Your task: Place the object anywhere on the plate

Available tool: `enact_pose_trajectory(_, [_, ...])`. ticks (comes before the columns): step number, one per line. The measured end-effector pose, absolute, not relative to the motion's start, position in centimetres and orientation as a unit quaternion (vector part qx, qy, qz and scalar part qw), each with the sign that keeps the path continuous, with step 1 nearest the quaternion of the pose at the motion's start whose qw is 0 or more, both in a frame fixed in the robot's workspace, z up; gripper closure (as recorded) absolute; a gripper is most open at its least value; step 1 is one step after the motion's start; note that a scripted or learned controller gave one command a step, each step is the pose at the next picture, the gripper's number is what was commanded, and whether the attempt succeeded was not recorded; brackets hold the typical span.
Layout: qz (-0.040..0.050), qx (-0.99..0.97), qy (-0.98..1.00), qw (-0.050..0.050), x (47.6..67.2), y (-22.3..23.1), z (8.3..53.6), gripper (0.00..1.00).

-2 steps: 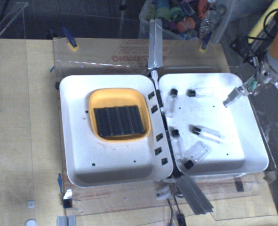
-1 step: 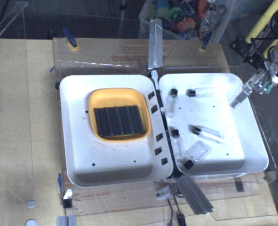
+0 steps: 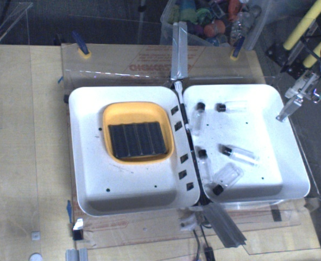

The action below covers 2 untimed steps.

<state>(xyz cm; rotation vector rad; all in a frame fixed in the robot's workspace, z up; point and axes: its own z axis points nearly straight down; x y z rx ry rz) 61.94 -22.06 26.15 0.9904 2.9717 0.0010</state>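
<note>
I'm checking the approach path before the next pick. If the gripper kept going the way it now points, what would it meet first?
The gripper hangs at the right bin's right rim, pointing down and leftward. Going straight on, it would probably meet that bin's bare white floor first, short of the clear vials, though depth is hard to judge from this one view.

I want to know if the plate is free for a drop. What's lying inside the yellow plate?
A dark ribbed rectangular block lies inside the yellow plate, covering most of its floor. Whatever is under the block cannot be seen.
</note>
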Motion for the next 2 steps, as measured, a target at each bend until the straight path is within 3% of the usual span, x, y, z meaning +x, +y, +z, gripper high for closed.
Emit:
enact_pose_trajectory(1, [0.0008, 0.215, 0.977, 0.001, 61.0, -22.1, 23.7, 0.0])
enact_pose_trajectory(2, [0.0007, 0.13, 0.992, 0.002, 60.2, -22.1, 24.9, 0.0])
